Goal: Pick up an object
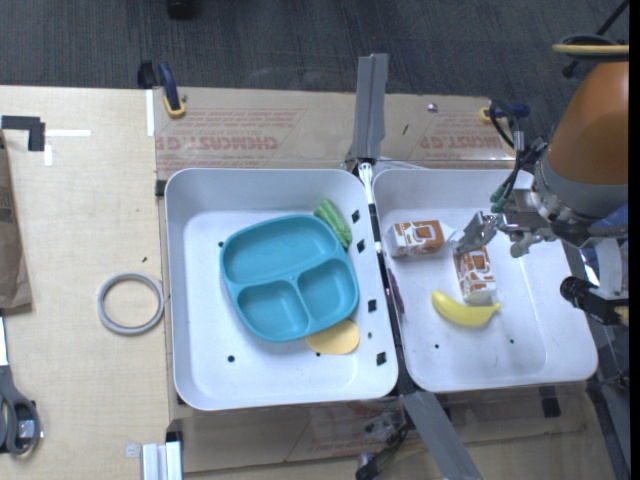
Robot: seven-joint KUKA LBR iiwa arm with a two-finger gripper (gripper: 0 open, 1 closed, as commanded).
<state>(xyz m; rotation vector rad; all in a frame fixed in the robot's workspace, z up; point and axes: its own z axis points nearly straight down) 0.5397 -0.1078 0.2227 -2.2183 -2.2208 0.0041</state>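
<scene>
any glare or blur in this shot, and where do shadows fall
Camera view: even overhead light, soft focus throughout; mild glare on the glossy rim of the left white bin; the yellow banana casts a faint shadow in the right white bin; the hand looks slightly blurred.

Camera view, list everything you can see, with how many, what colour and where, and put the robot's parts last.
bins: two, white, side by side on the bench
plate: one, blue, three compartments, in the left bin
green item: one, at the plate's upper right edge
yellow item: one, partly under the plate's lower edge
cartons: two, white and brown, in the right bin; the second lies by the gripper
banana: one, yellow, right bin, just below the second carton
ring: one, grey, on the bench left of the bins
scissors: one pair, bench's lower left edge
clamps: two, blue and yellow, at the bench's far edge
arm: grey with orange band, at right
gripper: over the right bin
</scene>
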